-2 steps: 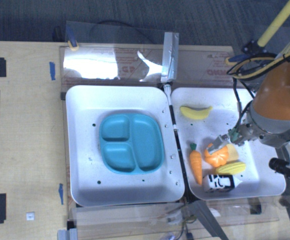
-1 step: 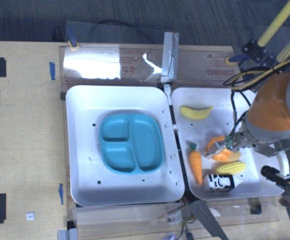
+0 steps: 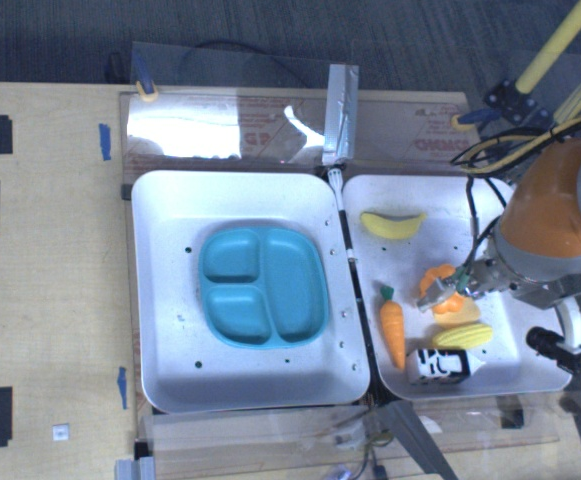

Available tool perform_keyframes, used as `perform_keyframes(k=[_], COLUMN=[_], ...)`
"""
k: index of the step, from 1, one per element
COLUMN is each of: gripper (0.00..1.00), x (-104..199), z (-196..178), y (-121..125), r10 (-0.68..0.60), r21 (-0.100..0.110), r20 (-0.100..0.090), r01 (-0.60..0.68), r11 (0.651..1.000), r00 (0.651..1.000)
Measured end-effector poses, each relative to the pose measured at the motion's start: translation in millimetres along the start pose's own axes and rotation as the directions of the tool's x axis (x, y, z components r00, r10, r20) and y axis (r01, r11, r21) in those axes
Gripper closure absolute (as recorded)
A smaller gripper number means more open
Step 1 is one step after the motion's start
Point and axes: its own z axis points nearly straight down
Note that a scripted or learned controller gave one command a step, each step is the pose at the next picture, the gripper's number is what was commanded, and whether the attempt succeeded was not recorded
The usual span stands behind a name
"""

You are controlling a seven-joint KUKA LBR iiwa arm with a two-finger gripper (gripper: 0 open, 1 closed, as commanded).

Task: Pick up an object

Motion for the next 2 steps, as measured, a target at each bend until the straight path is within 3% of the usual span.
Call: perform_keyframes(k=[1, 2], gripper=[1.0, 1.0], x=[98.3, 140.1], z=[-130.4, -213.0], y=[22.6, -5.9], r10=[0.095, 0.306], r21=[0.014, 0.022], r20=[-0.013, -0.006], r01=[-0.095, -0.306], r11=[0.995, 0.952], r00=[0.995, 0.952])
